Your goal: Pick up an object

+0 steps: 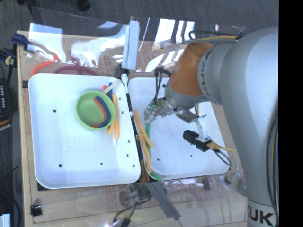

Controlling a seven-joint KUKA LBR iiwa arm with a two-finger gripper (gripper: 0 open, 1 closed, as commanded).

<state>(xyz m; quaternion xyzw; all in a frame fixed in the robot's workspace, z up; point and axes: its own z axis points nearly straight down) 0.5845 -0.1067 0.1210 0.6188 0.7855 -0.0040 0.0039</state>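
- Left bin (52, 145): its left half and lower floor are bare, with open room up to the rim.
- A green bowl (89, 111) sits right of that bin's middle, with blue and red pieces (104, 109) nested inside.
- Short orange pieces (114, 121) lie against the bowl's right side, near the wall where the two bins meet.
- Right bin (189, 167): the orange sticks (143, 135) lie lengthwise along its left wall, tight to the edge.
- The gripper (154, 110) hangs over the upper left floor, just right of the sticks' upper end; apart or together cannot be told.
- A green piece (149, 126) lies just below it, beside the sticks.
- The arm (236, 74) covers the bin's upper right; the lower middle floor is bare.
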